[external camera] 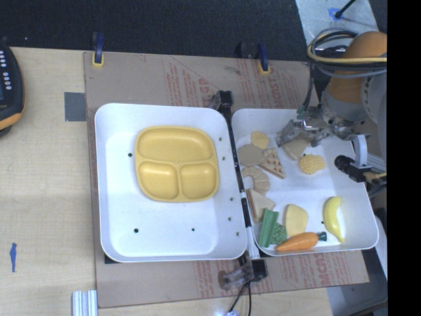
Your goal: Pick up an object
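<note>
The right bin (309, 191) holds several toy foods: a yellow banana (334, 217), an orange carrot (297, 242), a green vegetable (268, 228), a yellow cheese piece (296, 218), a waffle wedge (272, 163), a crinkled yellow round (312, 164) and tan slices. My gripper (301, 135) hangs low over the far part of this bin, open, with its fingers spread to either side of a tan slice (294, 150). Nothing is lifted between the fingers.
In the left bin (118, 196) lies a yellow divided plate (176, 162). A black clamp (224, 100) sits where the two bins meet at the back. The arm's grey body and cables (348, 78) stand over the right bin's far right corner.
</note>
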Robot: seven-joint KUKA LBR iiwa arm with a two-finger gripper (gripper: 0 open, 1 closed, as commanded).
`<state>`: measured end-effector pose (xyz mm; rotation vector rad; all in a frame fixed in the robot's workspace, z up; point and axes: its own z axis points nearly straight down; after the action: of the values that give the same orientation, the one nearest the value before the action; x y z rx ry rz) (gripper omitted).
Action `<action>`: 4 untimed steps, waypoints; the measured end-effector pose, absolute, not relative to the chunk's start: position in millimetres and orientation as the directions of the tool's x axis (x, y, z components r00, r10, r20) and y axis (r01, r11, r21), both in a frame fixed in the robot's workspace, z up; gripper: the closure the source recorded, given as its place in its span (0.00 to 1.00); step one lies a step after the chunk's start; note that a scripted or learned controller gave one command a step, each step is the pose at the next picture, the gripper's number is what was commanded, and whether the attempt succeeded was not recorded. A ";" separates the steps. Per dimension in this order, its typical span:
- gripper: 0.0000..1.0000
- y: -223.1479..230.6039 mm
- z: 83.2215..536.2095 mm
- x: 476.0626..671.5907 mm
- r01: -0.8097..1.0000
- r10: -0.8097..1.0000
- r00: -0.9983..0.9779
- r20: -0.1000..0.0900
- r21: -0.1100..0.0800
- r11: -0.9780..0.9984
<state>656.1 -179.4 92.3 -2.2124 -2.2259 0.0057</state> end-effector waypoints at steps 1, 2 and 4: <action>0.00 -191.5 92.7 656.7 1.000 1.000 -0.003 -0.001 -0.001 0.003; 0.00 -171.2 92.1 656.2 1.000 1.000 -0.006 0.000 -0.004 0.006; 1.00 -116.2 118.9 656.4 1.000 1.000 -0.009 0.000 -0.005 0.009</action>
<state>656.4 -116.2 118.9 -2.2093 -2.2286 0.0051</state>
